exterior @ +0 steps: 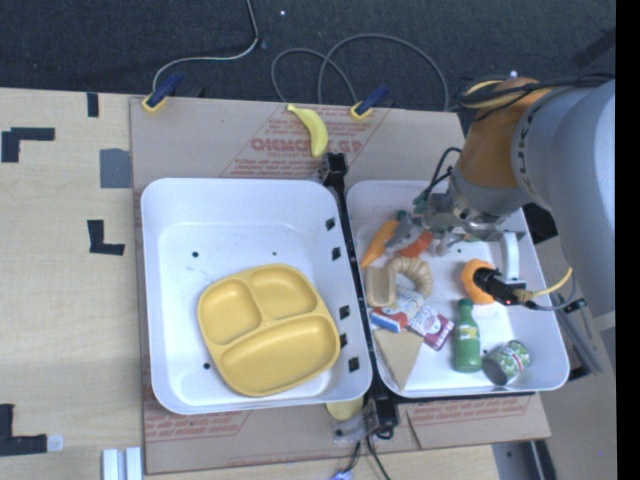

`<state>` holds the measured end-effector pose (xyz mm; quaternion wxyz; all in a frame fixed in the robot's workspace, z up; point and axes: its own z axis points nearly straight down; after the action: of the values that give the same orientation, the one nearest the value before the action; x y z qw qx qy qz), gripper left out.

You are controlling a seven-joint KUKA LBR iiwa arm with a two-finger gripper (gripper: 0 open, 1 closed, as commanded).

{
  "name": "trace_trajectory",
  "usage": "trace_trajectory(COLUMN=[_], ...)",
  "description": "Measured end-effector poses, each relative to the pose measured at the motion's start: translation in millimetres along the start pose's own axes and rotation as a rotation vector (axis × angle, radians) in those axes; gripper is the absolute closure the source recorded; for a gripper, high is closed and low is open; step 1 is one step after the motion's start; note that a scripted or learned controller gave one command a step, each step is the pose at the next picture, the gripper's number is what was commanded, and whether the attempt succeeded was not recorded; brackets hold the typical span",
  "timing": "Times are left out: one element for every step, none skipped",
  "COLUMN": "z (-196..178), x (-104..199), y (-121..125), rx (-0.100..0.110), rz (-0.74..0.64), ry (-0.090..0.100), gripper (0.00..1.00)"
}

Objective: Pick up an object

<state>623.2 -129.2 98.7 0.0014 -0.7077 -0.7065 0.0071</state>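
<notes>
End effector [428,230] hangs low in the right shallow white bin [545,363], above an orange plastic carrot [379,242]; its opening cannot be told.

A pale wood tabletop [60,298] carried black tape marks [100,238] along its left side; beyond its far edge lay dark carpet [120,18] crossed by thin cables [380,53].
</notes>
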Motion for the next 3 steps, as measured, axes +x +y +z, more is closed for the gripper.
trace_trajectory(z=[8.2,11.3,10.2], x=[4.6,4.4,5.2], y=[14.6,29.7,23.5], rx=[0.043,0.088,0.065], rz=[0.001,-0.007,-0.004], ry=[-0.002,0.005,0.001], gripper=[0.0,0.0,0.0])
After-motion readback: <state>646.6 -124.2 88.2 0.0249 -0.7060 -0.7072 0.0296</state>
